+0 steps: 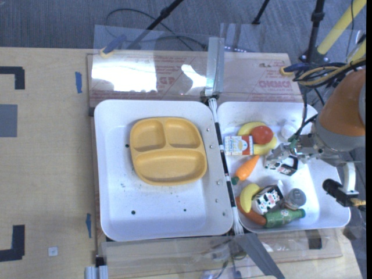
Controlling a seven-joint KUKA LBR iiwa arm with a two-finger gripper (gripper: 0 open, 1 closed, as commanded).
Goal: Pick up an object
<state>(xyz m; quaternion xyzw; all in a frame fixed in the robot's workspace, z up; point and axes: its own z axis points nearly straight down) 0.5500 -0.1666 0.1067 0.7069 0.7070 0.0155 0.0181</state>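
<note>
Right bin, lower right of frame: mixed toy food items.
Green bottle (pixel 285 216) nearest; carrot (pixel 247 167) mid-bin; end effector (pixel 283 156) low over small black-and-white item (pixel 281 165), grip state cannot be told; yellow tray (pixel 168 150) in left bin (pixel 116 202).

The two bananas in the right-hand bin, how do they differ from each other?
The upper banana lies at the back of the bin, arched over a red tomato; the lower banana lies near the front, beside a black-and-white carton. The upper banana curves sideways like a bridge, while the lower banana curves more upright. The upper one is partly hidden by the tomato; the lower one shows more fully. Both are yellow and lie in the same white bin.
</note>
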